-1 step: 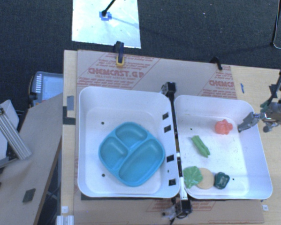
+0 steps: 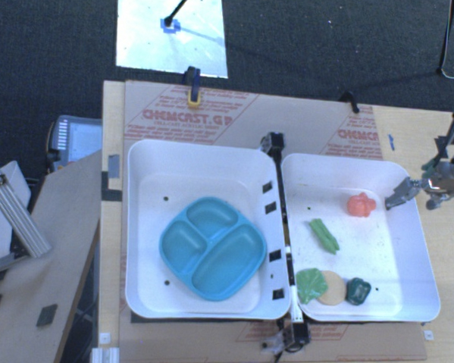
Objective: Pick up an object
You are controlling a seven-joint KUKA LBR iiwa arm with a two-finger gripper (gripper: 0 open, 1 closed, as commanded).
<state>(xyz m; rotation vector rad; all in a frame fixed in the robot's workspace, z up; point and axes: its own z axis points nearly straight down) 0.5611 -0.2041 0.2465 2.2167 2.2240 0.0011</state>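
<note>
Two shallow white bins sat side by side on the bench. The left bin [image 2: 148, 173] held a blue plate [image 2: 212, 247] with three compartments, lying flat near the middle of its floor. The right bin [image 2: 417, 248] held the small things: an orange-red toy [image 2: 361, 204] toward the far right, a long green piece [image 2: 324, 235] near the middle, lying at a slant, and three things in a row along the near wall. Of those three, a leafy green piece [image 2: 310, 284] lay on the left, touching a tan round disc [image 2: 331, 288], and a dark green lump [image 2: 358, 291] lay just beside the disc on its right.

The gripper [image 2: 409, 191] hung at the right edge of the right bin, just right of the orange-red toy and apart from it. One grey finger [image 2: 400, 194] pointed down and to the left toward the bin floor. Nothing lay between the fingers, and I could not tell how wide they stood.
</note>
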